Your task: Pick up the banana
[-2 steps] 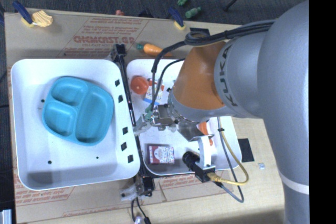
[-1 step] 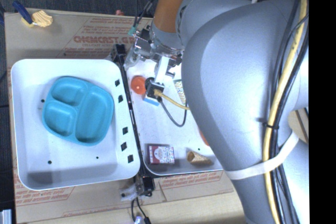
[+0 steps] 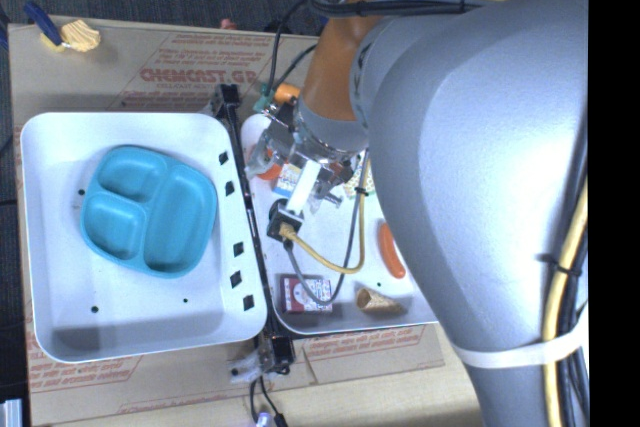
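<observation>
In the right bin [image 3: 340,317], at ten o'clock, we see the claw [image 3: 272,153]; apart or together, we cannot tell. A red box [image 3: 305,293] lies at seven o'clock.

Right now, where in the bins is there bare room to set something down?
Left bin: bare floor between the blue plate and its near wall, plus a strip above the plate. Right bin crowded: arm overhead, red box, orange piece and tan piece.

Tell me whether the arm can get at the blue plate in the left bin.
Probably yes: the blue plate lies uncovered in the left bin, next to the right bin under the arm.
</observation>
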